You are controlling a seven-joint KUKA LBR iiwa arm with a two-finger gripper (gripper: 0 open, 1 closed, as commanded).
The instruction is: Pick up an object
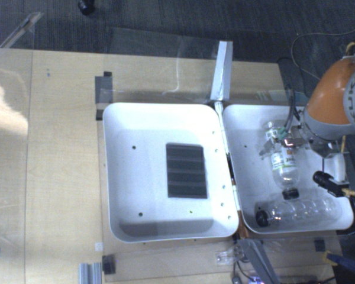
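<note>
Bottles are the items in question: a clear plastic bottle with a black cap (296, 209) lies on its side along the near wall of the right bin (248, 176), cap toward the left bin (124, 158), and a second clear bottle (284, 164) lies just beyond it, black cap pointing toward the first. The gripper (282, 138) sits at the far end of that second bottle, directly over or against it, well apart from the near bottle; its opening and any hold cannot be told. The left bin carries a dark ribbed rectangular pad (186, 170) at centre.
</note>
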